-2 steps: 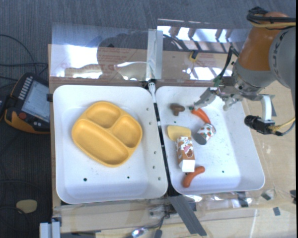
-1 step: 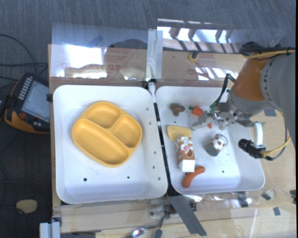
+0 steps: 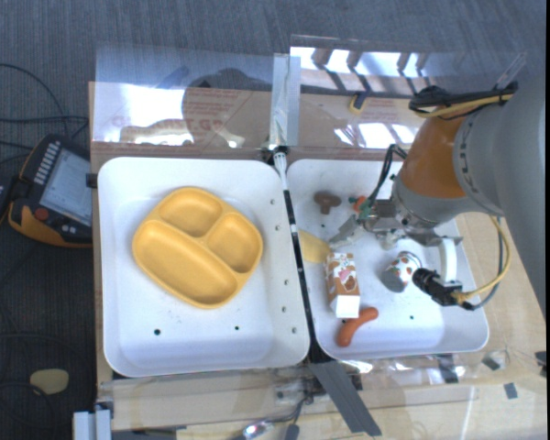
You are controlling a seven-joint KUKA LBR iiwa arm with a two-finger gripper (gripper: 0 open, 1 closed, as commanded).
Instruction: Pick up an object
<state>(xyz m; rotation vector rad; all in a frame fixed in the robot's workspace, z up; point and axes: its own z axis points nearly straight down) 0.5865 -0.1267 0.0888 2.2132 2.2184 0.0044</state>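
Camera view: gripper (image 3: 396, 246) is low in the right bin (image 3: 458, 337), just beside a small round object (image 3: 403, 268); can't tell its state. Carton (image 3: 342, 278), hot dog (image 3: 356, 326) and brown piece (image 3: 326, 200) lie loose. Nothing lifted yet; grasp and lift remain, I'd judge.

Two white bins (image 3: 110, 337), one yellow divided plate (image 3: 197, 244), one carton (image 3: 342, 280), one sausage (image 3: 357, 325) (orange), one brown lump (image 3: 326, 200).

In the right bin (image 3: 458, 333) lie a small printed carton (image 3: 342, 282) flat near the divider, an orange-red sausage-shaped piece (image 3: 357, 326) just below it, a brown lump (image 3: 326, 200) and a round patterned object (image 3: 402, 269).
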